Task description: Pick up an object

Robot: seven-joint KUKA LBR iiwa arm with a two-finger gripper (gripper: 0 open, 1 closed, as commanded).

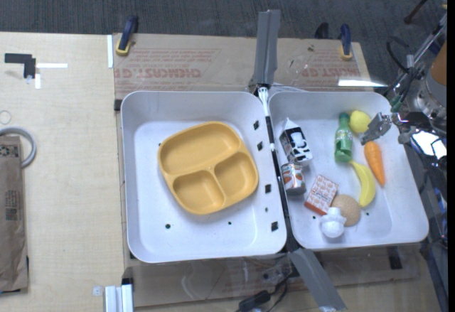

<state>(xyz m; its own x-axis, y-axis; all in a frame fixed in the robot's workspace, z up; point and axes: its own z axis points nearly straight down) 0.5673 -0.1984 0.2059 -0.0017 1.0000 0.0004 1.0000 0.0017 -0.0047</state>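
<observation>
The claw (375, 127) is hanging over the carrot (375, 161) near the bin's (405, 232) right edge — I cannot tell its state — and it is risking a slip against the lemon (360, 120).

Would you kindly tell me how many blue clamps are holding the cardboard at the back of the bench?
2. One clamp grips the cardboard's back edge at its left end; the other clamp grips it at the right end, behind the right bin. The grey post might hide another.

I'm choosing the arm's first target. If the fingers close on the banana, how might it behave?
The banana looks smooth and glossy, so it may slip. Its curve and tapered ends suggest it could swivel if gripped off-centre. It lies close beside the carrot, so closing fingers might nudge that too.
</observation>
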